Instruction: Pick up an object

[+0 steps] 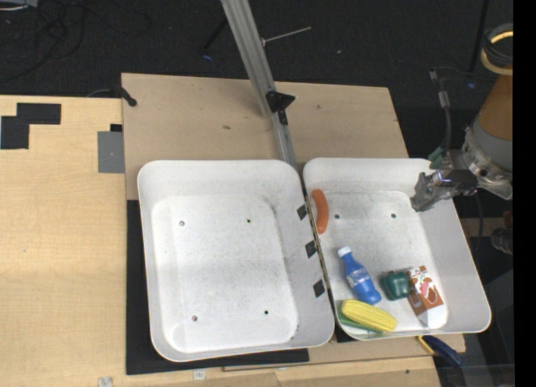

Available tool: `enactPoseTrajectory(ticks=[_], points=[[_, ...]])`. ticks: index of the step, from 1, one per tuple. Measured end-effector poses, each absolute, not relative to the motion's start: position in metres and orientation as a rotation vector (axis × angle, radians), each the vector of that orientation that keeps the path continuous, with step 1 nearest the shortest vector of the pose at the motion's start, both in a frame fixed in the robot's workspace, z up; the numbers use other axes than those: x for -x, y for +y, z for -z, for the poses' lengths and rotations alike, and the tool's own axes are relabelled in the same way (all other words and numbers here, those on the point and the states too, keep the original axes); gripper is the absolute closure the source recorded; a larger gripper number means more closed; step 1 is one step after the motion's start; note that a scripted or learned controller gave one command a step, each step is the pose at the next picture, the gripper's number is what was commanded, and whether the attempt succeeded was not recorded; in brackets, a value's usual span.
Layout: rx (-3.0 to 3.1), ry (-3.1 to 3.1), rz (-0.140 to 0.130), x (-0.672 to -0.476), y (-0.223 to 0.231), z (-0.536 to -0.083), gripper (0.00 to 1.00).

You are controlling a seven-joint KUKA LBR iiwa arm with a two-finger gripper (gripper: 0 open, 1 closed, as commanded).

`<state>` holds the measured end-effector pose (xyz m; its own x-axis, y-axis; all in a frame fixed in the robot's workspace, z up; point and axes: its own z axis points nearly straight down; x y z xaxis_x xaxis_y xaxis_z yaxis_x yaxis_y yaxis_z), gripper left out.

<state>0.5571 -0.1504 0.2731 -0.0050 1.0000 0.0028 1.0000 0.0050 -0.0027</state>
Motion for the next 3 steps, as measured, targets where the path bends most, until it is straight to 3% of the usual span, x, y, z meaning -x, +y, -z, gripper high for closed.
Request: enactPoseTrajectory(ticks=[1,3], points=[[2.214,-2.224,0.0,-0.569,-0.1,-0.272,1.0],[2.214,-2.224,-0.001,-0.574,-0.004,-0.271,1.0]])
